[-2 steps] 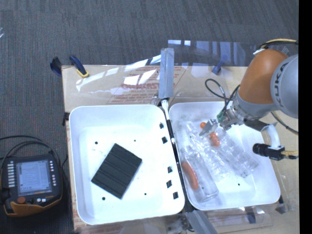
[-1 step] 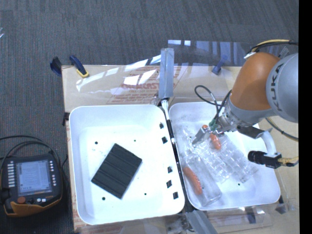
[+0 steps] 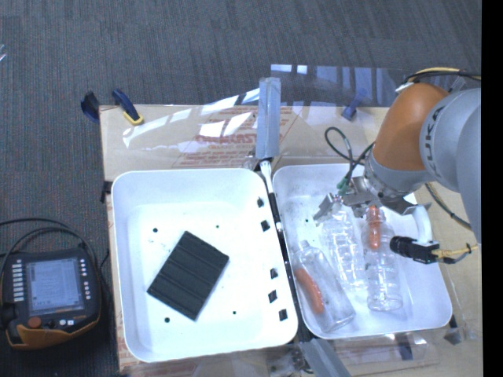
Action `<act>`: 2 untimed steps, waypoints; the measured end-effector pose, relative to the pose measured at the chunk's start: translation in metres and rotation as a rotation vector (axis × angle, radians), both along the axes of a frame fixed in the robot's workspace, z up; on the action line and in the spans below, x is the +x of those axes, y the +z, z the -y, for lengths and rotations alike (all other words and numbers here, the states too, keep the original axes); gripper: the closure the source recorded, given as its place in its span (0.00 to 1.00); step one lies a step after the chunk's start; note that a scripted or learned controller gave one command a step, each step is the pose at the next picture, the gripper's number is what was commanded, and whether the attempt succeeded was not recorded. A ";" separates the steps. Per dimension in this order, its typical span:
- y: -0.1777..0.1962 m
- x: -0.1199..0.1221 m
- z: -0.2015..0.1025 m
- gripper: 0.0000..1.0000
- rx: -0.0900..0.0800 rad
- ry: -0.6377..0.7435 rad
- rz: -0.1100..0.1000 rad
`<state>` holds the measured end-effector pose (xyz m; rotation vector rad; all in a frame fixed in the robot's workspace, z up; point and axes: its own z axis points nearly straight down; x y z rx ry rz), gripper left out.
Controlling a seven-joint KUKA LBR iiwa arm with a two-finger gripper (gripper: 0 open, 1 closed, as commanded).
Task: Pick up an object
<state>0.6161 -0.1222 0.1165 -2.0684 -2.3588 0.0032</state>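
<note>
In the right bin (image 3: 302,181) lie several clear plastic bottles, one (image 3: 328,287) near the front left and another (image 3: 384,286) further right. An orange carrot-like piece (image 3: 311,290) rests beside the front-left bottle. A second orange piece (image 3: 374,228) lies just below the wrist. My gripper (image 3: 346,201) hangs low over the back of this bin, above the clear bottles. A black ribbed flat pad (image 3: 189,275) lies tilted in the left bin (image 3: 126,210), far from the gripper.
A grey upright post (image 3: 269,120) stands at the back between the bins. A black plug on a cable (image 3: 413,248) sits over the right bin's right side. A teach pendant (image 3: 51,289) lies on the floor at left. Blue clamps (image 3: 126,106) grip the bench's back-left corner.
</note>
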 end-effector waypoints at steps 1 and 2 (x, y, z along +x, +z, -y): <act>-0.027 0.026 0.073 0.00 0.000 0.109 0.002; -0.030 0.001 0.059 0.00 0.001 0.261 0.004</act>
